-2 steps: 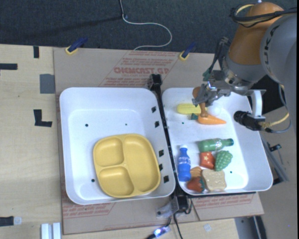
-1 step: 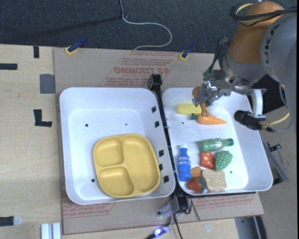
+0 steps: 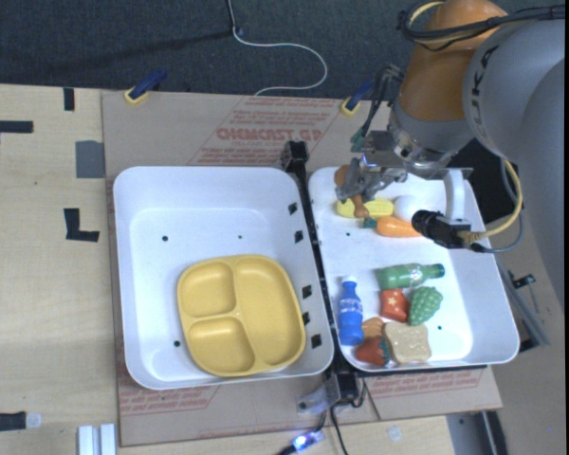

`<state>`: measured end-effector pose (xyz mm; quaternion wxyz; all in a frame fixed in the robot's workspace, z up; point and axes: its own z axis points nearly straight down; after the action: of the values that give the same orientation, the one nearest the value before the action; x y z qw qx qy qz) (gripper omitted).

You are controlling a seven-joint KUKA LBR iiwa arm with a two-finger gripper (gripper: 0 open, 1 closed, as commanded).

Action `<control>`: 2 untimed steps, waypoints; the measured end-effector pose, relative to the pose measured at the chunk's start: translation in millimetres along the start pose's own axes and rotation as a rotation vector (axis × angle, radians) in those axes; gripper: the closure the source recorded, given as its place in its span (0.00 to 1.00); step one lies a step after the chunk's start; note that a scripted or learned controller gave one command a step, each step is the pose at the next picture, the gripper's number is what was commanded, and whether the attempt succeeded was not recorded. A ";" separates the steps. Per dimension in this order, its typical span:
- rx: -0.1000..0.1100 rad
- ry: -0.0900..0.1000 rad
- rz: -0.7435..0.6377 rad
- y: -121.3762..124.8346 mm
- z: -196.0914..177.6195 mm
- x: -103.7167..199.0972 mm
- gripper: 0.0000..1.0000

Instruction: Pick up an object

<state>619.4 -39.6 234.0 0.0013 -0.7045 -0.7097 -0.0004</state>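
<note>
Lower right of frame, right bin [image 3: 493, 344]: bread slice [image 3: 408, 341], blue bottle [image 3: 349, 313], green bottle [image 3: 408, 275]. Farther up, carrot [image 3: 398, 227] and yellow piece [image 3: 364, 209] lie touching, just under gripper [image 3: 358, 186]. Jaw state: cannot tell. Likely light, rigid, slick plastic toys; best pinched across the narrow middle.
</note>
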 end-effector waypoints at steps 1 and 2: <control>0.003 -0.001 0.001 -11.6 13.6 52.7 1.00; 0.000 -0.001 0.000 -16.6 3.5 112.7 1.00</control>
<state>602.0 73.0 230.8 0.0010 -0.7045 -0.7097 0.0000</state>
